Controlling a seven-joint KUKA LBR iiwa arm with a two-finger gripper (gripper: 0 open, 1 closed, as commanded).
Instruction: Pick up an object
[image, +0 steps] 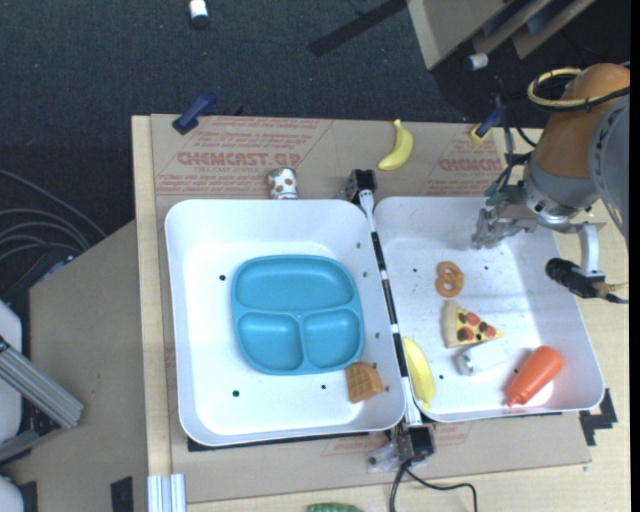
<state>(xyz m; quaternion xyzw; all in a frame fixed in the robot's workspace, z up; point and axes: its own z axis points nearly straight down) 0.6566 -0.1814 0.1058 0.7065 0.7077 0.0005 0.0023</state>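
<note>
My gripper (492, 230) hangs over the far part of the right bin (560, 300), with nothing seen in it. A brown pretzel (449, 277) lies just ahead and to the left of it on the bin floor. Nearer the front lie a pizza slice (468, 327), a small white-grey piece (472, 362) and an orange carrot (533, 375). A yellow banana (418, 371) rests along this bin's left wall.
The left bin (195, 300) holds a blue divided plate (296, 312) and a brown waffle piece (364, 381). On the cardboard behind the bins lie a second banana (396, 148), a small red-and-white cup (283, 183) and a blue clip (193, 113).
</note>
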